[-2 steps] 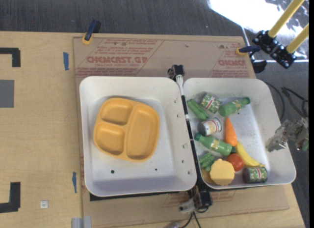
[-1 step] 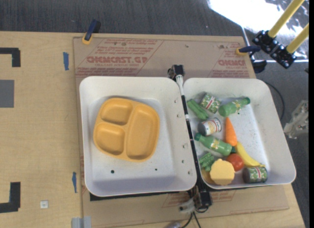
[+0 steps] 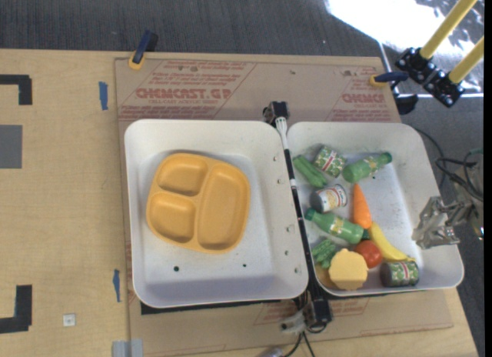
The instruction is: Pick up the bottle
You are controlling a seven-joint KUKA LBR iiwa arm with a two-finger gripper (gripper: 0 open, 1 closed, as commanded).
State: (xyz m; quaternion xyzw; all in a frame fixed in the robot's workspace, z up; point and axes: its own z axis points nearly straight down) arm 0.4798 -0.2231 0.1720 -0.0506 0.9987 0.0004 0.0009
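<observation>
Nearest the camera, at the right bin's (image 3: 453,271) front edge, a yellow block (image 3: 348,269), a tomato (image 3: 369,253), and a small can (image 3: 400,272) are seen. Two green bottles are noted in that bin: one (image 3: 366,167) lying near the back, one (image 3: 336,227) lying near the middle beside a carrot (image 3: 360,205) and a banana (image 3: 390,245). The gripper (image 3: 437,225) is seen at the bin's right rim, well apart from both; whether its jaws are wide or narrow cannot be told. The approach step is judged to be in hand; next, a reach leftward over the clutter is called for. A yellow divided tray (image 3: 200,201) rests in the left bin (image 3: 146,271).
</observation>
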